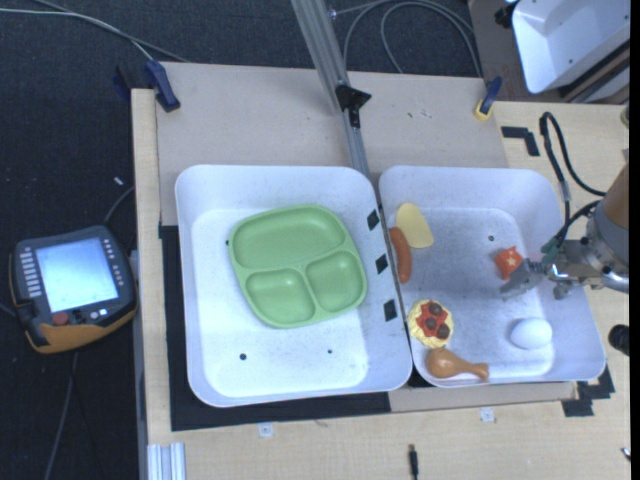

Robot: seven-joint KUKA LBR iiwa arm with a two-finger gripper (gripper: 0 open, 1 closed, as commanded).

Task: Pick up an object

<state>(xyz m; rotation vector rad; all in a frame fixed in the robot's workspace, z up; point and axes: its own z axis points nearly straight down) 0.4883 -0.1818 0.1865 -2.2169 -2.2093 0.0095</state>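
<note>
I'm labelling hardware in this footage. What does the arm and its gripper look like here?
At the right edge sits the arm's rounded grey wrist section. From it juts a gripper of dark grey metal with slim fingers and a blocky body. A black cable loops down toward the wrist from above.

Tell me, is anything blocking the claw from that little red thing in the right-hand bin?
Nothing visible does. The gripper sits just right of the small red object, with bare bin floor between them. The white egg lies nearer the camera, off that path.
</note>
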